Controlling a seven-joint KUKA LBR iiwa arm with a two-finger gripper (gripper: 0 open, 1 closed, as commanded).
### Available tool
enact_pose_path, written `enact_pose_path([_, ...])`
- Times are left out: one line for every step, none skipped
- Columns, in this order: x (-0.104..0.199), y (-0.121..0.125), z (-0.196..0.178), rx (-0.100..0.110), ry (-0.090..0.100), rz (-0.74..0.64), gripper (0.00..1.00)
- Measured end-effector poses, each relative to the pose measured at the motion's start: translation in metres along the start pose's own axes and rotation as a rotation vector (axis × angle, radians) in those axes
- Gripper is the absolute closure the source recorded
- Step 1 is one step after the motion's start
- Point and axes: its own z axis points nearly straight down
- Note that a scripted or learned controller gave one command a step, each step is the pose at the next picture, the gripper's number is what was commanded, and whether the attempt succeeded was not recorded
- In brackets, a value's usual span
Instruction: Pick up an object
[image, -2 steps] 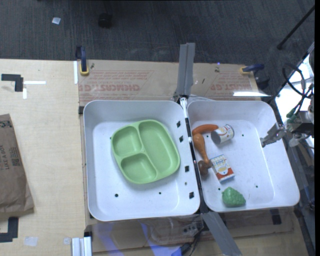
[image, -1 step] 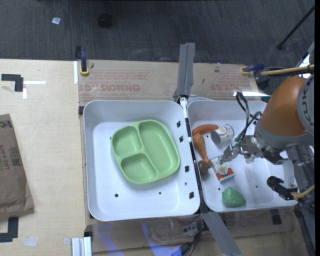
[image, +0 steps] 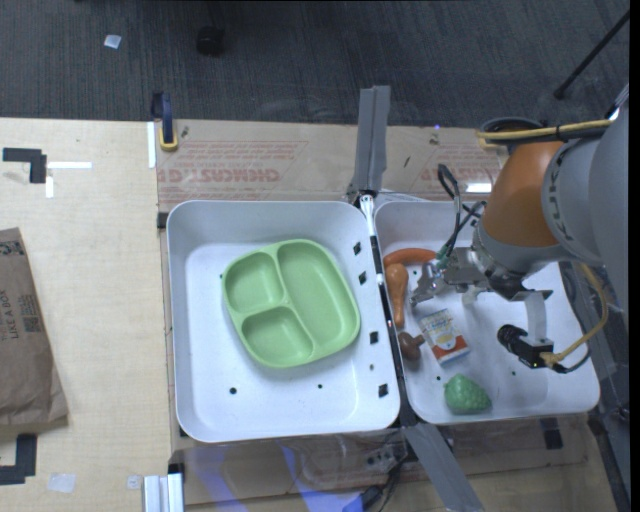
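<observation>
Beside tool (image: 432, 285): carrot (image: 398, 288), carton (image: 443, 334) (touching?)

The arm (image: 545, 200) hides part of the right bin (image: 520, 400) and an orange object (image: 400, 275).

Dark carpet floor (image: 280, 50) lies beyond the pale wooden bench (image: 85, 220).

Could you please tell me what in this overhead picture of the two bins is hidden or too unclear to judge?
- Gripper: in the camera view its fingers are small and lost among cables, so their state is unclear.
- Orange object: the gripper body covers part of it; its full shape is unclear.
- Small carton: its print is too small to read.
- Right bin: the arm hides its far right corner.
</observation>
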Motion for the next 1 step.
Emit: enact_pose_path([0.0021, -0.0251, -0.0198, 0.001, 0.000, -0.177, 0.00])
